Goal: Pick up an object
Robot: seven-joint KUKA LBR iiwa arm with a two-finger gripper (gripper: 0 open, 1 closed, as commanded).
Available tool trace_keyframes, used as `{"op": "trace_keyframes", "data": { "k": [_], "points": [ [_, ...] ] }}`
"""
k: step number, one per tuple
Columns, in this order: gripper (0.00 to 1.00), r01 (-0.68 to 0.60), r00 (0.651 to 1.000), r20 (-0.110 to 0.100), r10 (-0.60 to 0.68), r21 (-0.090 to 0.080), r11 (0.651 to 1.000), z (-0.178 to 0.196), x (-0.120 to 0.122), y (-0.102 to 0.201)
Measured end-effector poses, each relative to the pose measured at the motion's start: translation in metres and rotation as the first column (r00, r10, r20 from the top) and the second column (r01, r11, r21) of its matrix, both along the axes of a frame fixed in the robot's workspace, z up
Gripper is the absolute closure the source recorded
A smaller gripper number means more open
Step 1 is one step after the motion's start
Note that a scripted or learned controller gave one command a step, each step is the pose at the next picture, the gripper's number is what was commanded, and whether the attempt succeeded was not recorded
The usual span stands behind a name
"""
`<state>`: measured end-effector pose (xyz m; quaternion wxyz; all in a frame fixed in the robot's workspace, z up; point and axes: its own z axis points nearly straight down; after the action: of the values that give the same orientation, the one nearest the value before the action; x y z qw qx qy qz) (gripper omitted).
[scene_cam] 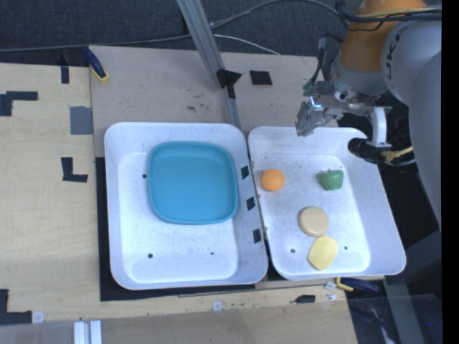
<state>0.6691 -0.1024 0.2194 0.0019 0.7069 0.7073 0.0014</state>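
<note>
Hand (310, 124) hangs at my bin's (373, 260) twelve o'clock rim, grip state unclear; I'd drop toward six o'clock, squarely over the orange ball (272, 180).

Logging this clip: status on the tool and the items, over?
Tool above right bin's far edge, holding nothing seen. Orange ball, green piece, tan disc, yellow piece lie loose. Nothing blocking.
</note>
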Motion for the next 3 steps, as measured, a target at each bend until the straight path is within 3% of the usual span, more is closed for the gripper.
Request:
{"op": "trace_keyframes", "data": {
  "k": [1, 3],
  "points": [
    [1.00, 0.000, 1.000, -0.002, 0.000, 0.000, 1.000, 0.042, 0.001, 0.000],
    [1.00, -0.003, 1.000, -0.005, 0.003, 0.001, 1.000, 0.019, -0.061, 0.092]
  ]
}}
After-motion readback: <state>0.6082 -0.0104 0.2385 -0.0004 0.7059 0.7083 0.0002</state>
